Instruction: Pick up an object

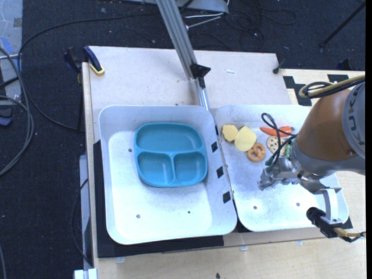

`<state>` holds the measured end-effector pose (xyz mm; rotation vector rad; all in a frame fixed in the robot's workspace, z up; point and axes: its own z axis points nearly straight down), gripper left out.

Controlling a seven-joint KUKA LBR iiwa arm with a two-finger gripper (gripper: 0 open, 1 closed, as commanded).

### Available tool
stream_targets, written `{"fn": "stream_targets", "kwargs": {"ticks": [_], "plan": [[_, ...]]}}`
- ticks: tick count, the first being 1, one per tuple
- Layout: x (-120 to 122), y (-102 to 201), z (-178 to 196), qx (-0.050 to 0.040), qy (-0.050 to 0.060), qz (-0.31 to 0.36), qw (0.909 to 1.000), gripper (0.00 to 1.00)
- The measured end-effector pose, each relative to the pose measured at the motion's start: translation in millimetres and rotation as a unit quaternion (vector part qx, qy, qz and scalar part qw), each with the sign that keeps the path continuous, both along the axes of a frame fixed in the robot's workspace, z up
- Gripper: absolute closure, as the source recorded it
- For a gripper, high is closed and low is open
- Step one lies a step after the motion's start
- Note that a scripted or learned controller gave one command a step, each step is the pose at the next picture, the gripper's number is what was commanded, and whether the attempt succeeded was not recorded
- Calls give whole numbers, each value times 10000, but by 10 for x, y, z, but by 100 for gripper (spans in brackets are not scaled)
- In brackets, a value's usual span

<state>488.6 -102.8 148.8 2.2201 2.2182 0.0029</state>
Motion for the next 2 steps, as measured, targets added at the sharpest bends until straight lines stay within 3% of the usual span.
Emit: {"fn": "stream_targets", "kwargs": {"ticks": [2], "plan": [[-5,-153,1184,-7,-20,16,10000,100]]}}
